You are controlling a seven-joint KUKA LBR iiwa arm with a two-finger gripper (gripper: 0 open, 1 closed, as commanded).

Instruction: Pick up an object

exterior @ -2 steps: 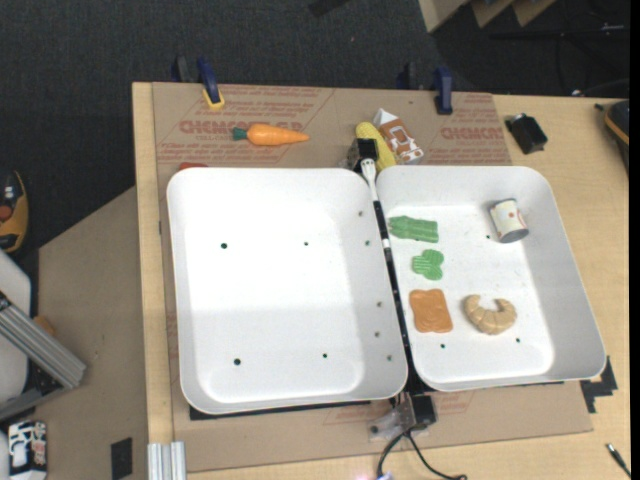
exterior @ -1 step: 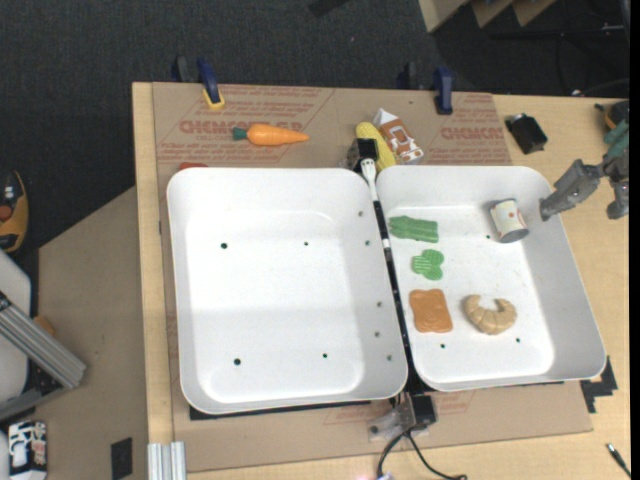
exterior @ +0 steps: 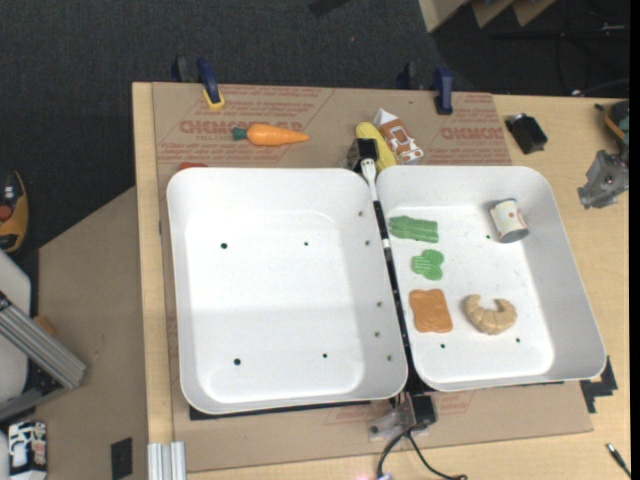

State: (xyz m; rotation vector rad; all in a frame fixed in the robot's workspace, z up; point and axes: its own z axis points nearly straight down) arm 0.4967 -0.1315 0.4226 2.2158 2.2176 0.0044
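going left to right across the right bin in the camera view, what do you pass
green long piece → green clover-shaped piece → orange square piece → croissant → small can

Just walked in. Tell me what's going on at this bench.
Nothing is being handled at this moment. The right bin holds five small items: a green piece, a smaller green piece, an orange square, a croissant and a small can. A toy carrot lies on the board behind the left bin. No pick has started yet.
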